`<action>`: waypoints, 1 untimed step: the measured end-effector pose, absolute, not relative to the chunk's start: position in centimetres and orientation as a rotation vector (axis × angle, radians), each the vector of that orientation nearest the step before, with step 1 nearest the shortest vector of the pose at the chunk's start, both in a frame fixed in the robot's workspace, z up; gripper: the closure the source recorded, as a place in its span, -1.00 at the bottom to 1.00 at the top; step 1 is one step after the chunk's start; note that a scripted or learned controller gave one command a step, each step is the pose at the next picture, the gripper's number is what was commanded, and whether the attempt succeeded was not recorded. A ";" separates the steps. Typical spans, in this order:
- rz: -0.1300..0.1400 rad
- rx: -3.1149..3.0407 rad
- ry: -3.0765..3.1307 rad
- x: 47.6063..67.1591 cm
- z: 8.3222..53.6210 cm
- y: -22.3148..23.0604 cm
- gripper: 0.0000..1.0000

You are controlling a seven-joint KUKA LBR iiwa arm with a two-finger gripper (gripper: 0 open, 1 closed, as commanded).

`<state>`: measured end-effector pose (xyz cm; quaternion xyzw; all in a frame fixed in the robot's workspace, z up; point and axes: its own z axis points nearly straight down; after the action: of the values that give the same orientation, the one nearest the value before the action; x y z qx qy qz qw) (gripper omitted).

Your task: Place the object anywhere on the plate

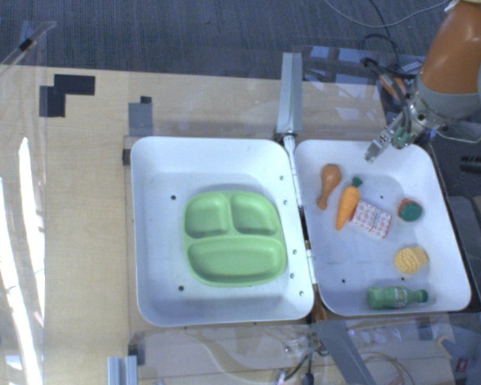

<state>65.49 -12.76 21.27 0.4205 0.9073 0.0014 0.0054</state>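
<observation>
The green plate [232, 239], divided into three compartments, sat in the middle of the left bin [156, 215]. The objects lay in the right bin [441, 215]. A tan drumstick [329, 184] lay at the far left of that bin, with an orange carrot [348, 204] just beside it on the right, its green top pointing away. A pink-and-white patterned block [372, 220] lay next to the carrot. Farther right sat a small red-and-green fruit [410, 210], nearer than that a round yellow piece [410, 260], and at the near edge a green bottle [394, 297] lay on its side. The hand [382, 146] hung above the far rim of the right bin, apart from every object, holding nothing; whether it was spread or pressed together could not be told. Both bins rested on the pale wooden table [72, 239].
</observation>
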 end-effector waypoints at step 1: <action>0.005 1.574 2.708 65.9 18.3 -16.7 1.00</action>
<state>65.90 -16.67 18.32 0.5024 0.8646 0.0015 0.0047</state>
